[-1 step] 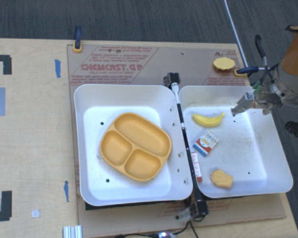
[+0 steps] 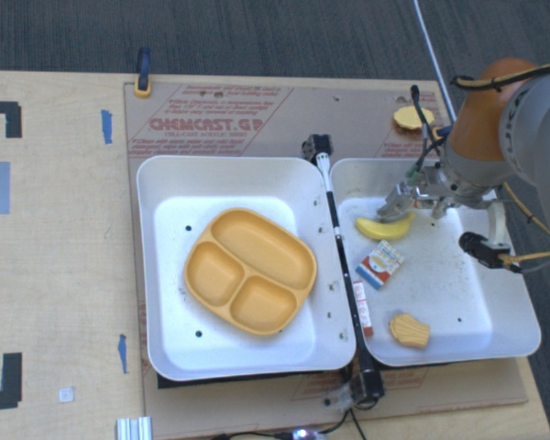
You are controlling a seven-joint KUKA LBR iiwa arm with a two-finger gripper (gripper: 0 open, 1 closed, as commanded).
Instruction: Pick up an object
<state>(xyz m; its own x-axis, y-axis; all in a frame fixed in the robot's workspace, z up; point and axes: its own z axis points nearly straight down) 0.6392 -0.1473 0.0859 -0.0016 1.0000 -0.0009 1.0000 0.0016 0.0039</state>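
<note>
I am hovering my gripper (image 2: 405, 200) low over the far left part of the right bin (image 2: 522, 337), just at the upper end of the banana (image 2: 383, 228). From above, my own wrist hardware is covering the tips, so I cannot tell how they are set, and nothing is showing between them that I could call held. I am leaning in from the right with the orange band (image 2: 481, 122) above my wrist, because that reach is putting me over the nearest item.

The banana is lying flat on the bin floor, curved, close to the divider (image 2: 341, 246) between the bins. It is probably my target, being the thing closest beneath me. Just beside it, toward the near side, a small red, white and blue packet (image 2: 381, 266) is lying flat. Farther toward the near edge a ridged yellow piece (image 2: 409, 330) is resting well apart from both.

In the left bin (image 2: 156, 246) a yellow sectioned plate (image 2: 248, 271) is sitting in the middle, well apart from my reach. On the board beyond the bins, a small yellow disc (image 2: 408, 118) is lying outside both.
</note>
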